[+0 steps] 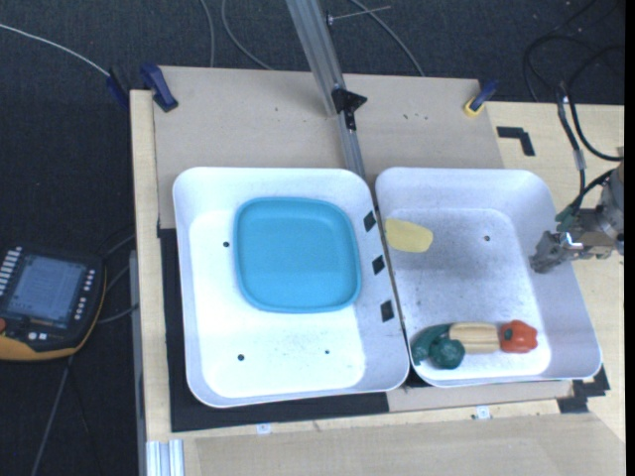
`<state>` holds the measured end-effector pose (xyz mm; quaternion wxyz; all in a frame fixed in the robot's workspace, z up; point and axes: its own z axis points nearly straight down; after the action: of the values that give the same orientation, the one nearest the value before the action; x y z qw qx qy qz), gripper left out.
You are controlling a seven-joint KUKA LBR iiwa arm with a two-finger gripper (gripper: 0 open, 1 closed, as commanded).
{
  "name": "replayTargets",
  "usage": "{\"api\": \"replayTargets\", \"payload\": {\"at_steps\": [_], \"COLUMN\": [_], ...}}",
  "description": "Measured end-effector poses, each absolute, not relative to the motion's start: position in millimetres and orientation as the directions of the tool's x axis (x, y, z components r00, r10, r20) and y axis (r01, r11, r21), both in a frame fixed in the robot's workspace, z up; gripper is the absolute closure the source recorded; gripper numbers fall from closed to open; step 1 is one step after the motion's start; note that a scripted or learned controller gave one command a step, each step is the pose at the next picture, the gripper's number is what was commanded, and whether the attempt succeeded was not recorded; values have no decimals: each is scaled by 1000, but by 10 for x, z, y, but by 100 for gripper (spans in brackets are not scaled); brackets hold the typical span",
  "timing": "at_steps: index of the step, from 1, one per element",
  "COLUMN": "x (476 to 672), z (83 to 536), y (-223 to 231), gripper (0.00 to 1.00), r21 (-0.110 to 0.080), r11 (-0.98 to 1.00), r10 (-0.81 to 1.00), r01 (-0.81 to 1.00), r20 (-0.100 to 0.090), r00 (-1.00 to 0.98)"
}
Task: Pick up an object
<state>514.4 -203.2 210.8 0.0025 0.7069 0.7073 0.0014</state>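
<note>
While the gripper (552, 251) sits at the right bin's (466, 188) far rim, I can't tell its opening; nothing visibly held.
Risk as I see it: the green lump (440, 349), tan roll (474, 337) and red tomato-like piece (517, 336) touch in the near corner, so a grab may slip or snag the wall. The pale yellow wedge (408, 235) lies alone. Smooth blue plate (297, 254) is in the left bin (203, 296).

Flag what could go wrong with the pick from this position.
1. The green piece, tan piece and red piece lie touching in a row against the right bin's near wall; a grasp may catch two or jam on the wall.
2. The pale yellow piece sits against the left wall, leaving little finger room.
3. The gripper hangs over the bin's right rim, so descending there risks clipping it.
</note>
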Motion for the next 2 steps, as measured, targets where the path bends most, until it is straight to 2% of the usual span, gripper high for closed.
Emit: {"api": "replayTargets", "payload": {"at_steps": [1,2], "x": [5154,5335], "z": [2636,2565], "y": [-2033,-1549], "gripper": [100,100], "r21": [6,1], "r11": [1,5], "r10": [1000,1000], "r01": [1000,1000], "r20": [-2,1], "r00": [-1,-5]}}
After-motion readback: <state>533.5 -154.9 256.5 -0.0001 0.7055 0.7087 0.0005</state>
